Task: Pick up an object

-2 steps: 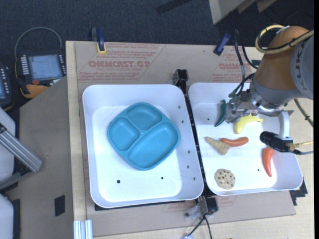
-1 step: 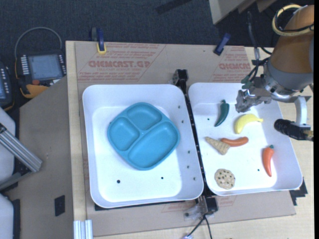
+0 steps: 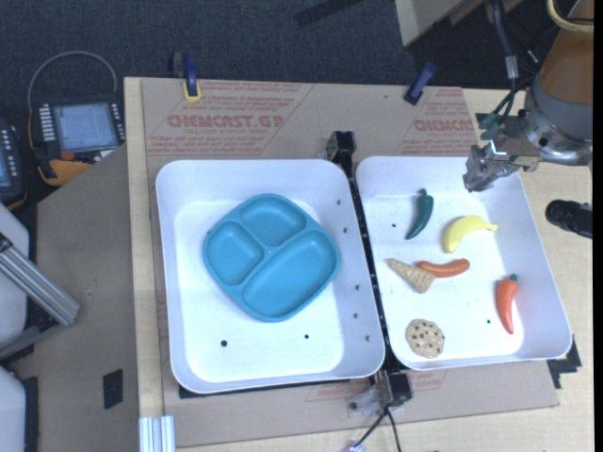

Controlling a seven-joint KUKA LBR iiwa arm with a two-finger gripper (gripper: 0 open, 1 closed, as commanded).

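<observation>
A green pepper (image 3: 419, 214), yellow banana (image 3: 467, 231), hot dog (image 3: 443, 267) and cone (image 3: 410, 274) lie flat mid-bin on the right. A carrot (image 3: 507, 303) and cookie (image 3: 425, 337) rest nearer.

Two white bins (image 3: 179, 252), one blue divided plate (image 3: 271, 255), and six toy foods (image 3: 468, 231) in all.

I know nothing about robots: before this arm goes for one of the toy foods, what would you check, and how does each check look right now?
1. Tool holds nothing: ok, nothing seen in it.
2. Tool over the right bin: ok, at its far rim.
3. Nearest targets free: ok, the pepper and banana lie apart.
4. Cone and sausage separate: not ok, they touch.
5. Carrot and cookie have room: ok.
6. Tool ready to grasp: cannot tell.
</observation>
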